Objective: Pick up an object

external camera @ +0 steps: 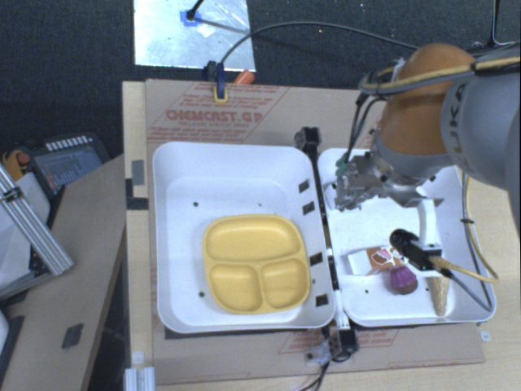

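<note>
One purple object (403, 280) is lying at five o'clock in the right bin (364, 228). The gripper (350, 189) is hovering at ten o'clock; its opening cannot be told.

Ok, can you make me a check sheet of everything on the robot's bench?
Surface: left bin and right bin side by side on cardboard.
Job's things: yellow tray in left bin; purple toy, cone and orange piece in right bin.
Clutter: nothing seen.
Gripper: gripper over right bin's far left part, apart from the toys.
Cables: black cable arcs from a clip to the arm.
Surroundings: silver sheet behind; screen device and metal rail at left.
</note>
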`<state>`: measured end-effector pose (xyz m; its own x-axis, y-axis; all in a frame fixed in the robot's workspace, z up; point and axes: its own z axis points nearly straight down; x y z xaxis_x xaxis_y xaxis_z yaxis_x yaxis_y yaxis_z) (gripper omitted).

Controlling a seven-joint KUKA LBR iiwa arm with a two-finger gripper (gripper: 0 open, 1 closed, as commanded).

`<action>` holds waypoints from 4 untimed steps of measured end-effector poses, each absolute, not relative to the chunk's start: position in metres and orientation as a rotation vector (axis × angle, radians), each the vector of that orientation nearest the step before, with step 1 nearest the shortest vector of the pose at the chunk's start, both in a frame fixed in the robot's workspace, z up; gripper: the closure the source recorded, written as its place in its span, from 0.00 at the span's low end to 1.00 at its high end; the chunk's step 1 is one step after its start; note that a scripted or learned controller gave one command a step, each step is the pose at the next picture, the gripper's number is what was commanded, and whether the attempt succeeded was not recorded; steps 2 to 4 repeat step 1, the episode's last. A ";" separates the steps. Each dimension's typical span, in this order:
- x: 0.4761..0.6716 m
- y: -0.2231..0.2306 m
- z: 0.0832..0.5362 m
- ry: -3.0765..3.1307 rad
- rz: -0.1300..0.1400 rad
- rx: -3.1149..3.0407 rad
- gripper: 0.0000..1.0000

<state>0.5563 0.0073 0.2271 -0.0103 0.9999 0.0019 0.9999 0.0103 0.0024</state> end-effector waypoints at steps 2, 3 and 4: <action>0.552 0.068 0.234 2.233 0.004 2.210 1.00; 0.552 0.068 0.234 2.233 0.004 2.210 1.00; 0.552 0.068 0.234 2.233 0.004 2.210 1.00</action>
